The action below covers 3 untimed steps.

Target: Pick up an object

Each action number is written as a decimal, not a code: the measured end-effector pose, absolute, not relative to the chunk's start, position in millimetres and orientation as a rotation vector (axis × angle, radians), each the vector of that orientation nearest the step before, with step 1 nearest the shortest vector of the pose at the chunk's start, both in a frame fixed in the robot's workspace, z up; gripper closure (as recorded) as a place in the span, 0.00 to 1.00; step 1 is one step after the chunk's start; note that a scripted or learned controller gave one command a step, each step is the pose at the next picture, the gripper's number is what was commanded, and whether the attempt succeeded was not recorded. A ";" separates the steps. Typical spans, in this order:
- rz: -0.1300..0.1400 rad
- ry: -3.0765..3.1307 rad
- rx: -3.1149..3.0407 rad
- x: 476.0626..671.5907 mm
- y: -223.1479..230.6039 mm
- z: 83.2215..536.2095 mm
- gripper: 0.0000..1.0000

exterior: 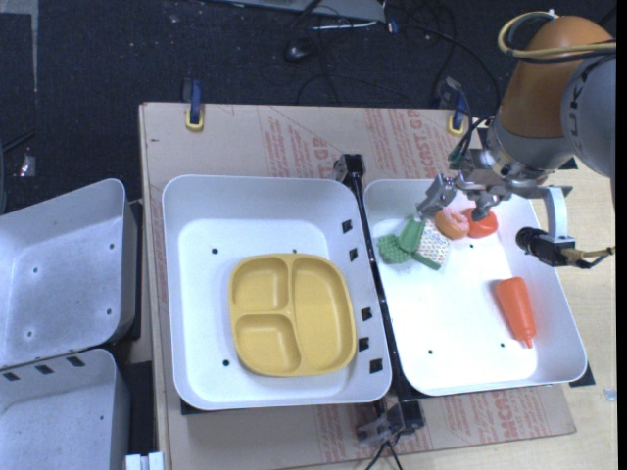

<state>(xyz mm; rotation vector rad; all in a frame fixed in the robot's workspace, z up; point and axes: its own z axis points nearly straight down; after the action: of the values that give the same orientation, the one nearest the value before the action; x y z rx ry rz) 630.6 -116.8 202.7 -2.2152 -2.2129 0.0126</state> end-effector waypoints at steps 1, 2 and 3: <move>0.000 -2.223 -2.220 633.5 -116.6 210.3 0.00; 0.005 -2.219 -2.221 634.6 -120.5 166.3 0.00; 0.003 -2.219 -2.221 634.3 -120.1 123.6 0.00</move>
<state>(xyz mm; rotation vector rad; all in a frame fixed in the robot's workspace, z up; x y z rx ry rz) 634.3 -120.1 123.6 -2.2206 -2.2195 0.0035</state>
